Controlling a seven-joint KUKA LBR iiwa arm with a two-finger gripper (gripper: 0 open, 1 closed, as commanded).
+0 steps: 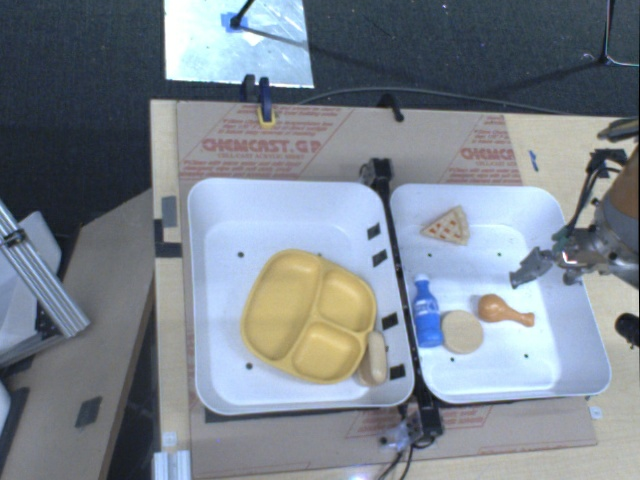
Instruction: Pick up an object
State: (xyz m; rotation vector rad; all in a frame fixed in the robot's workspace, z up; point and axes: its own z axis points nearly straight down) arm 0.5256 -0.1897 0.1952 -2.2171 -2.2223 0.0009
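The bench (pixel 330 133) fills the middle of the frame, its printed brown sheet bearing two shallow white bins side by side; the left bin (pixel 215 268) sits at centre-left, the right bin (pixel 540 218) at centre-right, their inner walls touching along a dark clipped seam. The arm (pixel 615 238) enters at the right edge, level with the right bin's middle; its gripper (pixel 540 263) hangs over that bin's right-hand floor, and whether its fingers stand wide or narrow I cannot tell, for they show as a small dark blur; nothing is seen between them.

In the left bin a yellow divided tray (pixel 310 313) lies tilted at lower centre; a pale bread roll (pixel 375 358) rests against its lower right corner. In the right bin, lower left, a blue bottle (pixel 427 313) lies just beside the seam wall; a round tan biscuit (pixel 463 332) touches its lower end; a toy drumstick (pixel 503 311) lies just right of the biscuit, nearest the gripper; a pizza slice (pixel 447 227) sits apart at the upper left.

The drumstick looks the likeliest thing to pick up. The risks, as I judge them: its rounded head may squirt sideways out of a pinch; a descent slightly left may catch the biscuit instead, too flat to grip; the bottle may roll against the wall if nudged.
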